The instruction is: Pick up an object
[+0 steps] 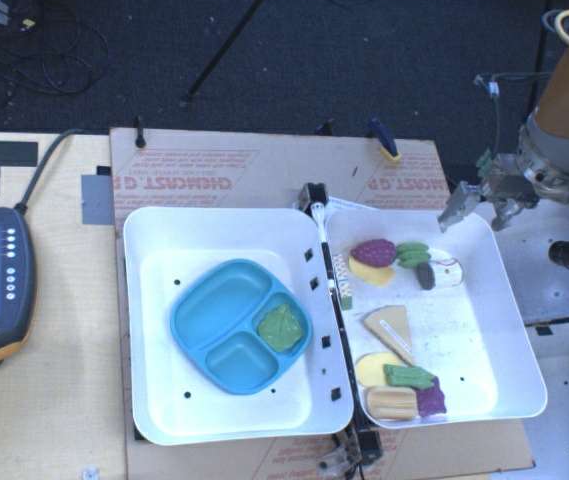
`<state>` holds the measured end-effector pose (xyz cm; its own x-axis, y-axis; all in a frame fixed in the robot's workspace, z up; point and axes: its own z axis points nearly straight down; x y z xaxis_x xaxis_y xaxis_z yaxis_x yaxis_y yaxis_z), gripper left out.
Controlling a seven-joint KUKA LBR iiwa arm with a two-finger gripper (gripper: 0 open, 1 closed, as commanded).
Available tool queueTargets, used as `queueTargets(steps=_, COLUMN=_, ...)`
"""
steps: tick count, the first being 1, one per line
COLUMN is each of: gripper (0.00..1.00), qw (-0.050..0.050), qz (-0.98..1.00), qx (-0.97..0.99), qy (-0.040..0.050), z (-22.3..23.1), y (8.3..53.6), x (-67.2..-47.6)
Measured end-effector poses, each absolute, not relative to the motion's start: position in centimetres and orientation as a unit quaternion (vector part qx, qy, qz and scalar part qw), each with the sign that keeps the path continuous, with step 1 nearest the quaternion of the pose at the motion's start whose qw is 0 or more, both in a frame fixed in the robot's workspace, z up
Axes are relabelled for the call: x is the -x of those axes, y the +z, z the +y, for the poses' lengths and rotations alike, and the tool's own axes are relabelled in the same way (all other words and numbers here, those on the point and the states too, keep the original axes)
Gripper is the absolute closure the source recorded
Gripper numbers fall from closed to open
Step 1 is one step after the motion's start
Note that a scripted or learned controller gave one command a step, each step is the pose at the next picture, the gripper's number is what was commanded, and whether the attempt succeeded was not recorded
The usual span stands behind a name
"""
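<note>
My pincer [485, 206] hangs over the far right corner of the right bin [512, 308], fingers spread apart, nothing between them. Below and to the left in that bin sits a cluster: a purple piece [373, 253] resting on a yellow one [373, 272], a green piece [413, 253] just beside them, and a dark little item [425, 276] touching a clear-looking ring [447, 271]. Nearer the middle lies a tan wedge [390, 328]. At the near end, a pale yellow round [373, 370], a green strip [408, 376], a tan bun-like piece [392, 403] and a small purple piece [430, 399] crowd together. The left bin [154, 318] holds a blue divided plate [226, 333] with a green leafy piece [281, 327] in one compartment.
</note>
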<state>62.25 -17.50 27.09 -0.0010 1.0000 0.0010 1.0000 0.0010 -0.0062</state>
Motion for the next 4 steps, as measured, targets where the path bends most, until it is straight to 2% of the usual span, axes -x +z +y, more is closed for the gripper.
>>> queueTargets(steps=1, gripper=0.00, qw=0.008, qz=-0.708, qx=0.707, qy=0.0046, z=-18.2, y=13.2, x=-63.4)
queueTargets(steps=2, gripper=0.00, qw=0.002, qz=-0.709, qx=0.706, qy=0.0013, z=-18.5, y=8.3, x=-64.4)
queueTargets(steps=3, gripper=0.00, qw=0.004, qz=-0.708, qx=0.706, qy=0.0011, z=-11.5, y=8.6, x=-57.1)
queueTargets(steps=4, gripper=0.00, qw=-0.004, qz=-0.707, qx=0.707, qy=0.0070, z=-9.2, y=8.7, x=-63.6)
